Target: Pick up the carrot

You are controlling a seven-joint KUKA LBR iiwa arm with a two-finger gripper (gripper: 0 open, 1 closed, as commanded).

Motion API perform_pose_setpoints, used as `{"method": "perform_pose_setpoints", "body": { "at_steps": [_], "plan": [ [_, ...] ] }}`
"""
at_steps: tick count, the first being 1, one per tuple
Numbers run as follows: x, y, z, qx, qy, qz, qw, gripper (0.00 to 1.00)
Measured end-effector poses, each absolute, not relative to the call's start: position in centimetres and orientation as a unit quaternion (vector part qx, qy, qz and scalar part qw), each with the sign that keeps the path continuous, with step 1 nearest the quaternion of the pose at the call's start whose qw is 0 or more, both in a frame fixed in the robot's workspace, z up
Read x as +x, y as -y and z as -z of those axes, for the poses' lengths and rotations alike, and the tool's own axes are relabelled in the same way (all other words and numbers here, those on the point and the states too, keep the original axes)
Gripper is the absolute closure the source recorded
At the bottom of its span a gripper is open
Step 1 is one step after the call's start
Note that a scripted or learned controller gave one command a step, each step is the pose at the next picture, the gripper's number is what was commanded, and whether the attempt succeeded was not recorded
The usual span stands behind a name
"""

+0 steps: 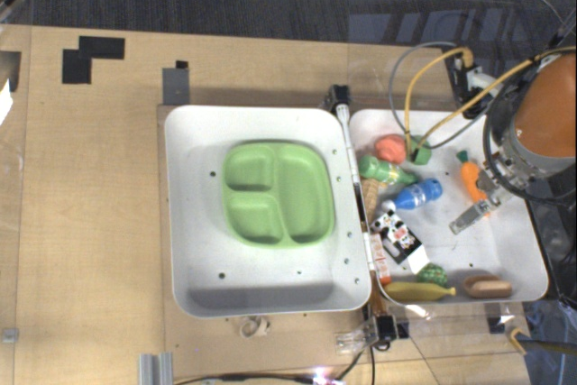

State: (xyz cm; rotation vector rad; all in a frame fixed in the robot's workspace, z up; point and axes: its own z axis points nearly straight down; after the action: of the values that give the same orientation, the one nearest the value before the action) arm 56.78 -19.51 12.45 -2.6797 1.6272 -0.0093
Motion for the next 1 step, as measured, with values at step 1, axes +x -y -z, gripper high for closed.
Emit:
{"method": "perform_pose_setpoints", "body": {
  "at_steps": [1],
  "plan": [
    [60.47, 18.87, -8.77, -0.858, -0.513, 0.0035, 0.005, 0.0]
  ]
}}
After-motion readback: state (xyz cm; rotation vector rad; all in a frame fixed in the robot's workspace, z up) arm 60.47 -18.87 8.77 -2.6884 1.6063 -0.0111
